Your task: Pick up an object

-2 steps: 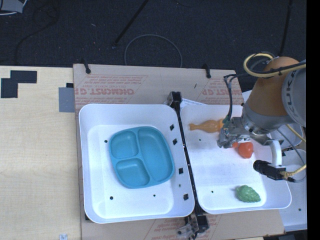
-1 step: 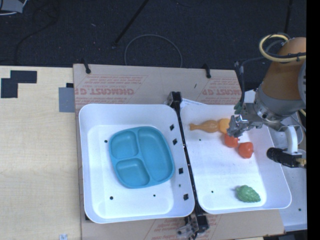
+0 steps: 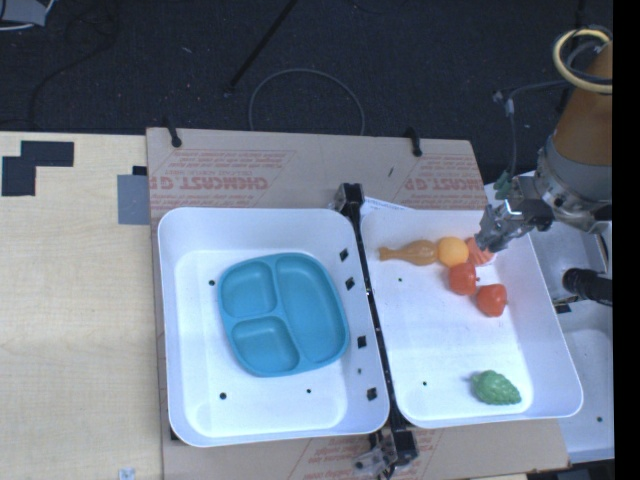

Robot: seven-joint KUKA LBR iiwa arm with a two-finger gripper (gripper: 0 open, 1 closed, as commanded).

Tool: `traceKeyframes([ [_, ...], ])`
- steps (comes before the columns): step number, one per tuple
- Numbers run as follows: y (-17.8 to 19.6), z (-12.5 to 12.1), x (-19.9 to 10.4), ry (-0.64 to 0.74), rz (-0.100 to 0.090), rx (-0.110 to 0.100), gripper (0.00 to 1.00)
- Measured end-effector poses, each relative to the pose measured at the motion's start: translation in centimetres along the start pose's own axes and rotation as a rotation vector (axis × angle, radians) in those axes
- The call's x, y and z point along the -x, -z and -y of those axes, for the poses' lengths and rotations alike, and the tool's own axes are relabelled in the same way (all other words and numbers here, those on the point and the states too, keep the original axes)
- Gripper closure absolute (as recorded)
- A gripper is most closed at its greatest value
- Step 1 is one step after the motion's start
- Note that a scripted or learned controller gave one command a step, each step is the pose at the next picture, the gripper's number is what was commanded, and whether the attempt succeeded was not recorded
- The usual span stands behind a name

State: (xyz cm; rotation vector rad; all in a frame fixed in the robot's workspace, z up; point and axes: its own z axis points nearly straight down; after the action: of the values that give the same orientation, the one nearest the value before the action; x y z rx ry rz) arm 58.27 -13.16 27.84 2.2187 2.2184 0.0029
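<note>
The right bin point(image 3: 560, 368) holds an orange ball point(image 3: 453, 251) joined to a tan drumstick-like piece point(image 3: 408, 254), two red-orange items point(image 3: 462, 279) point(image 3: 491, 299) and a green leafy lump point(image 3: 496, 388). My gripper point(image 3: 497, 230) hangs over the bin's upper right corner, just right of the orange ball. A pinkish-red bit shows right below the gripper tip, and I cannot make out whether it is held.
The left bin point(image 3: 190, 268) carries a blue divided plate point(image 3: 283, 312). A black divider point(image 3: 365, 318) runs between the bins. The arm's grey body point(image 3: 580, 158) stands at the right. Cardboard point(image 3: 300, 168) lies under the bins.
</note>
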Motion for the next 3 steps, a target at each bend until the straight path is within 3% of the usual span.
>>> traceKeyframes([
  [3, -4.5, -1.0, -15.5, 0.004, -0.003, -0.010, 1.00],
])
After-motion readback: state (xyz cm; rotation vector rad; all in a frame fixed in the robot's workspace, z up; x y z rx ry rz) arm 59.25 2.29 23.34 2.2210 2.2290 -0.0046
